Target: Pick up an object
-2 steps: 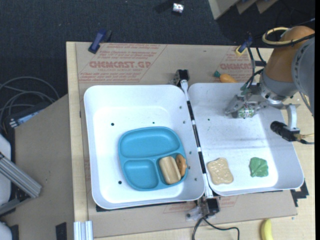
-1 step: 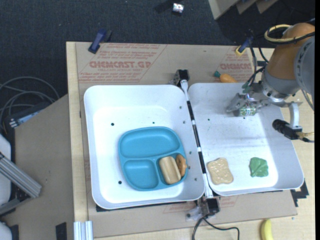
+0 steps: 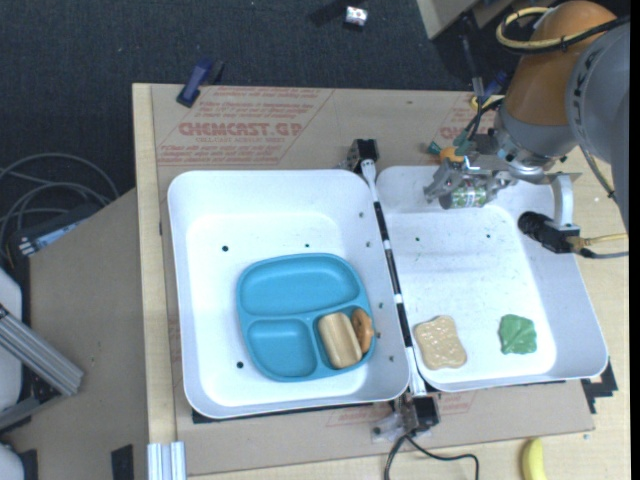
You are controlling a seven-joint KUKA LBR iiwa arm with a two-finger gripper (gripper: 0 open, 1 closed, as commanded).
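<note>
Gripper: the gripper [image 3: 463, 190] sits low at the far edge of the right bin [image 3: 560, 268], fingers clamped on a small greenish can [image 3: 468, 197].
Can: between the fingers, near the right bin's far wall.
Right bin: a tan cracker [image 3: 440, 343] and a green leaf [image 3: 517, 334] lie by its near edge, well apart from the can.
Left bin: the left bin [image 3: 200, 268], beside the right bin, holds a blue divided plate [image 3: 290, 293] with a bread roll [image 3: 345, 337] in one near compartment.

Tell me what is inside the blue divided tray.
The blue divided tray in the left bin holds a tan bread-like item and a darker piece in its lower right compartment. The other compartments show bare blue. Anything beneath those pieces is covered.
</note>
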